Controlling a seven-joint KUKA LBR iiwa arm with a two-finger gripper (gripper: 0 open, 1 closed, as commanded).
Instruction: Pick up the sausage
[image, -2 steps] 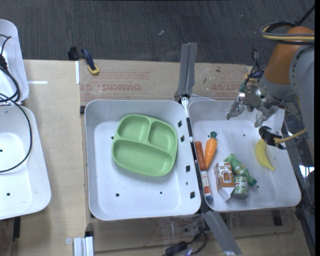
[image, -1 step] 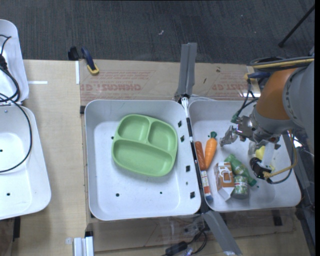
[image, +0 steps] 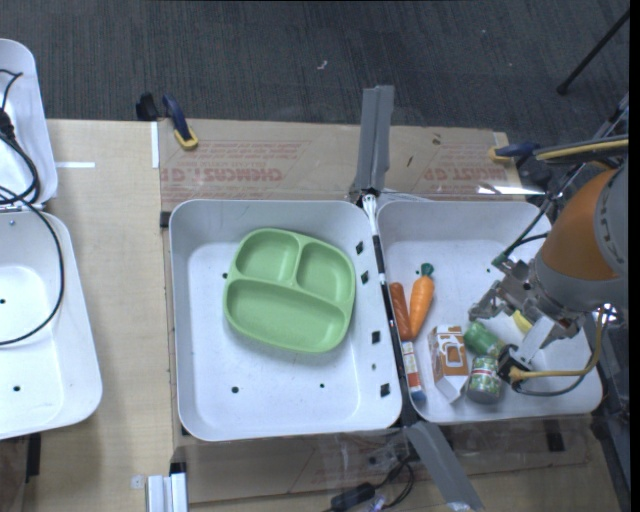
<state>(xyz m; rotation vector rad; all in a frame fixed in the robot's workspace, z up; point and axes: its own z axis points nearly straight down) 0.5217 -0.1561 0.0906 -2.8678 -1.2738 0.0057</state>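
Observation:
The sausage (image: 399, 309), a reddish-brown link, lies along the left wall of the right bin (image: 455, 235). A carrot (image: 421, 299) with a green top lies right beside it, touching or nearly so. My gripper (image: 505, 330) hangs over the right half of that bin, well to the right of the sausage. It sits just above a green can (image: 483, 340) and a small jar (image: 485, 383). Nothing shows held in it. The arm's orange band (image: 588, 235) rises behind it.
A green divided plate (image: 291, 290) rests in the left bin (image: 200, 390). In the right bin an orange and white carton (image: 448, 352) and a white tube (image: 411, 375) lie near the sausage. A grey divider post (image: 375, 135) stands between the bins.

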